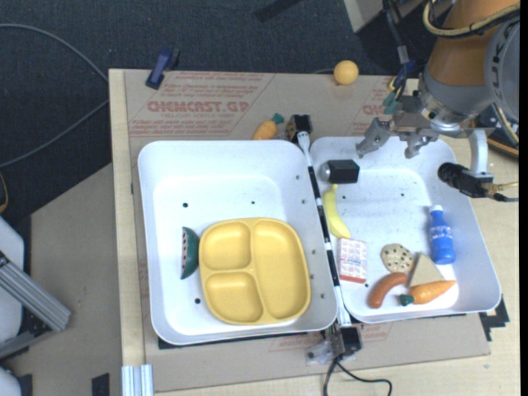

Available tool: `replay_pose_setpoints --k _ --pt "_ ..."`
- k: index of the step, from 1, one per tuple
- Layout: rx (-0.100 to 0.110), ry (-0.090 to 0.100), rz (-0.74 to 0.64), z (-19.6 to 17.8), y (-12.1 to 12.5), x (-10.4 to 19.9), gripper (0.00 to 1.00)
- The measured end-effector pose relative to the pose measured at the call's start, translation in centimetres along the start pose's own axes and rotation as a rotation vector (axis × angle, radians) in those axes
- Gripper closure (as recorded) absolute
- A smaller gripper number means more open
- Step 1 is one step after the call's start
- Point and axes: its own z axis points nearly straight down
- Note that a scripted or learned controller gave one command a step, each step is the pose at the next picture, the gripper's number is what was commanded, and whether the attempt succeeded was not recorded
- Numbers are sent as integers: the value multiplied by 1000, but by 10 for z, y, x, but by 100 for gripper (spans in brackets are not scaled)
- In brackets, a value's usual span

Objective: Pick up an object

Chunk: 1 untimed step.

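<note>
End effector (394, 141) spread, nothing between fingers, over right bin (478, 246) far rim; bare floor beneath.

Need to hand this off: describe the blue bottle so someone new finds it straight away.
Look in the right white bin, along its right wall. The blue bottle lies there, white cap pointing to the far side, just above the carrot. It is the sole blue item in that bin.
</note>
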Motion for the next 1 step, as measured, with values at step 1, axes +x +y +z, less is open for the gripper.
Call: replay_pose_setpoints --k 1 --pt "0 0 -1 126 21 8 0"
